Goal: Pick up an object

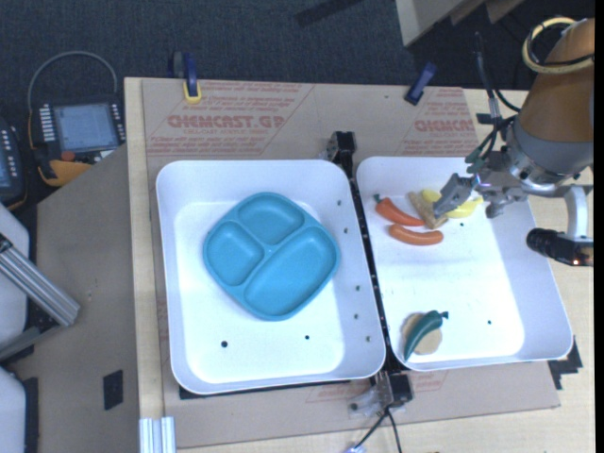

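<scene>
Orange and red sausage-shaped toys [408, 223] lie in the right bin [528, 310], with a yellow piece [451, 204] and a small brown piece [422, 207] just behind them. The jaws [449, 196] reach down from the right and sit over that cluster, touching or just above the yellow piece; their tips blur into the toys, so I cannot tell how far apart they stand or whether anything sits between them. The arm's [557, 92] upper part is cut off by the frame edge. Near the bin's front lies a dark green piece on a tan one [424, 332], well apart from the jaws. A blue divided plate [272, 255] fills the left bin [189, 328]. The cardboard worktop [142, 253] carries red lettering, "CHEMCAST GP", partly hidden.
</scene>
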